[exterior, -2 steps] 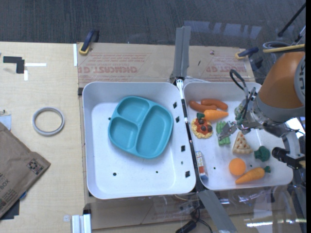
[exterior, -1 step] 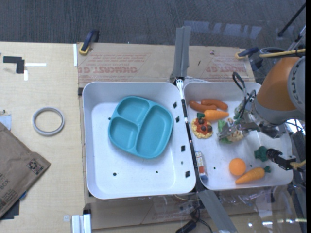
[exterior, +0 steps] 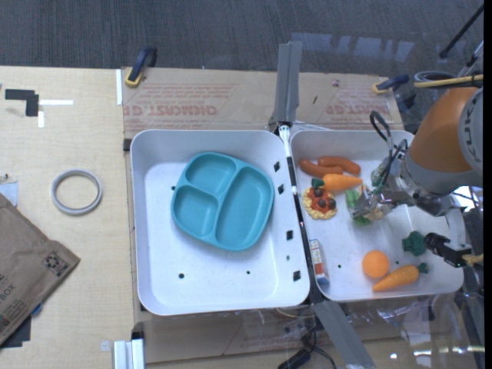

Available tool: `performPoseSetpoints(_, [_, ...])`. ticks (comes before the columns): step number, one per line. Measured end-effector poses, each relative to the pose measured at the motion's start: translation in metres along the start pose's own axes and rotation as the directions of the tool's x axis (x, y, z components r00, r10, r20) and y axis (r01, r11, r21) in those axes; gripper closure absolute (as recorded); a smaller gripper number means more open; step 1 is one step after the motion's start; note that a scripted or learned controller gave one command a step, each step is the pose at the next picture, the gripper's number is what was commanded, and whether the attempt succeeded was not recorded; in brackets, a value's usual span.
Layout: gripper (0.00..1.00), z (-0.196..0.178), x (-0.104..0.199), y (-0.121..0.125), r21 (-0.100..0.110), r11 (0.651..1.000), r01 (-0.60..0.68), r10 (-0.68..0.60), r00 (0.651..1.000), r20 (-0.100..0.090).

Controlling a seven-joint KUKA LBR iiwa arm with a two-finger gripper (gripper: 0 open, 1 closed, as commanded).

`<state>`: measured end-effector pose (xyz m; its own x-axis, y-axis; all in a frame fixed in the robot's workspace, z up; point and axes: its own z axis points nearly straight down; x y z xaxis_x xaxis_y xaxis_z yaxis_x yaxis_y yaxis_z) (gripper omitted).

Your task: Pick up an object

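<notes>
Bins: I count two. The left bin holds one teal divided plate. The right bin holds two carrots, two sausages, one orange, one small pizza, one broccoli floret. The gripper hangs beside the pizza; I cannot tell its grip.

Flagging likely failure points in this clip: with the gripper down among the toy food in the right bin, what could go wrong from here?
1. The gripper sits among crowded items: a green piece, the carrot and the small pizza lie close together, so it may nudge or catch the wrong one.
2. The view does not settle whether anything is between its fingers, so a lift may come up with nothing.
</notes>
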<state>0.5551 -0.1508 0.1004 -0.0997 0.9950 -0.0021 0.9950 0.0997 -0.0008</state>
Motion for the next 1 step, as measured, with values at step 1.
performPoseSetpoints(1, [1.0,-0.145,0.0682,0.0032,0.001,1.0,-0.003,0.003,1.0,-0.001])
